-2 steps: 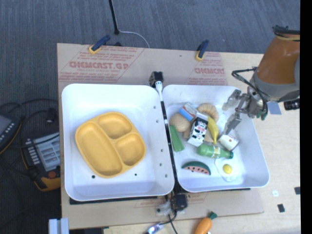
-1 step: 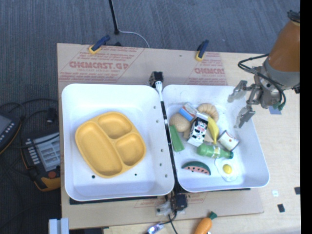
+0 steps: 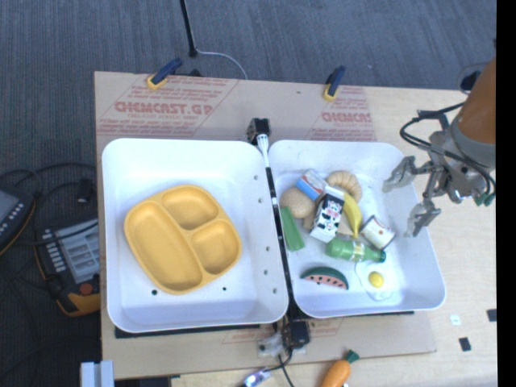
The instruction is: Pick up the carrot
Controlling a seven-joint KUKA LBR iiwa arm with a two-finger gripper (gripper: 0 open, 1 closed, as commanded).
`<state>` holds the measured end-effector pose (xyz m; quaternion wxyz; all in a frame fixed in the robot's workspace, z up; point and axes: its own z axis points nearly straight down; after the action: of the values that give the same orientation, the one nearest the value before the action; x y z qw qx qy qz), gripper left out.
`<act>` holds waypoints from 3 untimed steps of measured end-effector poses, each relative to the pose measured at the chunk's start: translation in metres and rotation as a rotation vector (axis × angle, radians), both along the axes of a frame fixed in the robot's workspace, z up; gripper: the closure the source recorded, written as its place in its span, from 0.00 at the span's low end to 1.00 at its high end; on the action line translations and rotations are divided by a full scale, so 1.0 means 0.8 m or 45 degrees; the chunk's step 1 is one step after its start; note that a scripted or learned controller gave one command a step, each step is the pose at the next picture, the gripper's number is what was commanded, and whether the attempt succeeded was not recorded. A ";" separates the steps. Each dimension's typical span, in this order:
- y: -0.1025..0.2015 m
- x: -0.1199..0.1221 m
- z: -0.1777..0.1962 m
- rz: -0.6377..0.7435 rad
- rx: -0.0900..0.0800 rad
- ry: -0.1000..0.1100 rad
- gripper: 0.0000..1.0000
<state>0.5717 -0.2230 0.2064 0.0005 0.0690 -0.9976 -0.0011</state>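
carrot (image 3: 337,372) lies off the bins, well apart from tool (image 3: 413,193).

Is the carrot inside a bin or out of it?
Out. The carrot lies on the bench's front edge, below the right bin, apart from the toy food there.

The carrot (image 3: 337,372) lay at the bottom edge of the view, outside the bins, and its lower end was cut off there. The arm (image 3: 482,111) was cut off by the right edge, so only its orange band and wrist could be seen. In the right bin (image 3: 419,285) the toys lay in a pile; the banana (image 3: 351,214) was partly hidden under the cow carton (image 3: 326,216), and the print on the small box (image 3: 376,232) was too small to read.
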 end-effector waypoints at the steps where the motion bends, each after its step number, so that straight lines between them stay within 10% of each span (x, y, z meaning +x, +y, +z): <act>1: -0.001 -0.032 0.219 0.271 -0.001 -0.005 0.00; 2: -0.001 -0.081 0.372 0.482 -0.001 -0.006 0.00; 3: -0.001 -0.079 0.301 1.015 0.003 -0.004 0.00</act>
<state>0.5085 -0.2237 0.4476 -0.0008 0.4508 -0.8926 -0.0019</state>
